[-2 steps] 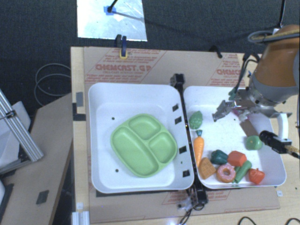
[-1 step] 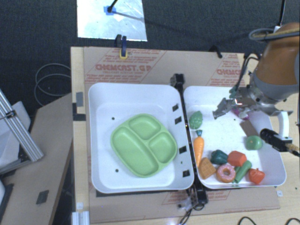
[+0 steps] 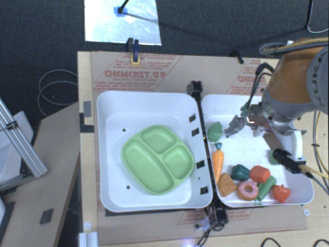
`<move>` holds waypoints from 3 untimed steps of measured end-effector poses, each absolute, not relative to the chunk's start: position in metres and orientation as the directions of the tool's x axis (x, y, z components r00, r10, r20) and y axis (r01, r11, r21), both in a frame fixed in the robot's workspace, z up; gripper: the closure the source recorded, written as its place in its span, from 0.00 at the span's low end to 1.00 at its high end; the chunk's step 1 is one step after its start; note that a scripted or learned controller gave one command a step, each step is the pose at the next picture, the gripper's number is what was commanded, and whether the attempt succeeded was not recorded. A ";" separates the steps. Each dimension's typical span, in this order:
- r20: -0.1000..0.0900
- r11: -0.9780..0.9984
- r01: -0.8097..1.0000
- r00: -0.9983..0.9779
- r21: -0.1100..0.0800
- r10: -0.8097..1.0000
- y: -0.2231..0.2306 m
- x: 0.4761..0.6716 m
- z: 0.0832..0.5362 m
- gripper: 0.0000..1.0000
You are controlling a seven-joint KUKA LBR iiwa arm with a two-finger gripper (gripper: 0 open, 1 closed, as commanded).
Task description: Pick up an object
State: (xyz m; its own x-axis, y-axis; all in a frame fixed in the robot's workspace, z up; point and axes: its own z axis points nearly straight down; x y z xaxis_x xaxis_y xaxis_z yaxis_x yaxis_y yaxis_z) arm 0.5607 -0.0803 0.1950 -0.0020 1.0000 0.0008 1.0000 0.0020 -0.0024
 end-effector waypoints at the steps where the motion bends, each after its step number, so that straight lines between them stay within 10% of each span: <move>1: 0.001 0.001 1.000 -0.001 -0.004 1.000 -0.089 0.566 0.141 0.00; 2: 0.004 0.000 1.000 0.000 0.004 1.000 -0.087 0.568 0.092 0.00; 3: 0.000 0.002 1.000 -0.002 0.003 1.000 -0.088 0.568 0.103 1.00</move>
State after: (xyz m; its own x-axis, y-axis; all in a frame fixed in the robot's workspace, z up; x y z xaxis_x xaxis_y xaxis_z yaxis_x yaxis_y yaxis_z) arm 0.5676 -0.0882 0.1028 -0.0017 1.0000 0.0005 1.0000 0.0017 0.0031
